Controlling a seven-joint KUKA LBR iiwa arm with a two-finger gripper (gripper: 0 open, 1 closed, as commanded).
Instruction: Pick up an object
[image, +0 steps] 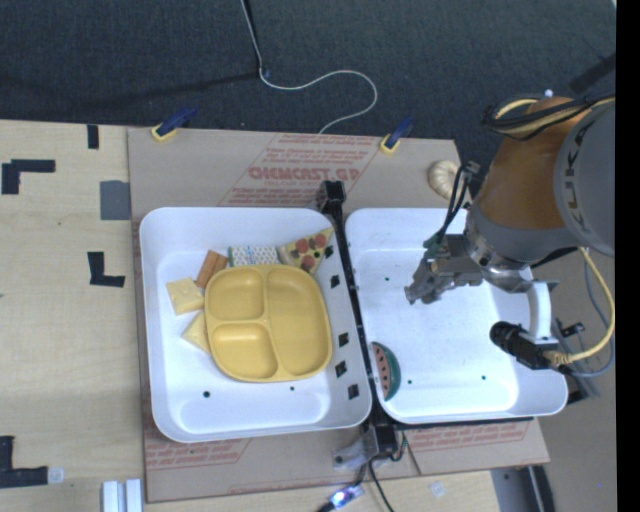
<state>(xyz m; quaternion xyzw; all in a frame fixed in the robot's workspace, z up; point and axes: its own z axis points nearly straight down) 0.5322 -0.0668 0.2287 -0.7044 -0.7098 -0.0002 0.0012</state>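
Objects for picking, left bin (160, 300): one yellow divided plate (268, 322) with three compartments, lying flat near the bin's middle. Around its upper and left edges sit several small items, partly tucked under the plate's rim: a pale square cracker-like piece (185, 296), a brown rectangular piece (211, 267), a patterned flat piece (252, 256), and a colourful piece (311, 248) near the divider between the bins.

Right bin (450, 395): one watermelon slice (384, 368), red with a green rind, lying against the bin's left wall towards the near corner.

Arm (545, 190): grey with an orange band, reaching in from the right over the right bin.

Gripper (428, 287): dark, low over the upper-middle floor of the right bin, well apart from the watermelon slice. Nothing shows between its fingers; how wide they stand cannot be told.

Surface: brown cardboard sheet (290, 170) under both bins, held at the far edge by two blue-and-yellow clamps (175, 122). A white cable (320, 85) loops across the dark floor beyond.
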